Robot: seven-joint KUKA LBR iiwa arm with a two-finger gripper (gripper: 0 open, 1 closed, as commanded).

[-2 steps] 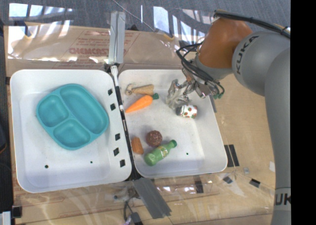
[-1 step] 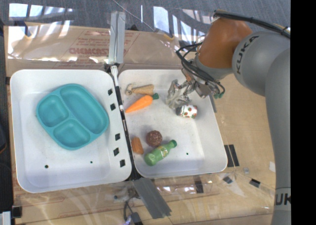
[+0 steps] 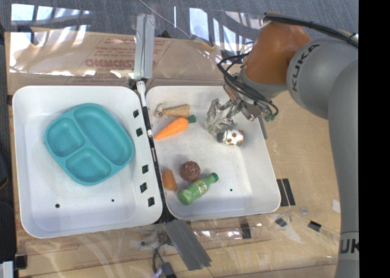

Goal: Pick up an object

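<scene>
The right bin [image 3: 256, 176] holds several small items. An orange carrot [image 3: 172, 128] lies near its left wall, with a tan piece [image 3: 173, 111] just above it. A brown ball [image 3: 190, 170] sits lower down, next to a green bottle [image 3: 197, 189] and a small orange chunk [image 3: 169, 180]. A white toy with red and green spots [image 3: 232, 137] lies at the right side. My gripper [image 3: 217, 118] hangs over the upper right of this bin, its metal fingers just left of and above the spotted toy. Nothing shows between the fingers.
The left bin [image 3: 36, 197] bears a teal divided plate [image 3: 89, 142]. A grey divider strip [image 3: 144, 45] runs up from between the bins. The arm's orange band [image 3: 274, 54] and grey link [image 3: 332, 88] cover the upper right. Clear film lies around the bins.
</scene>
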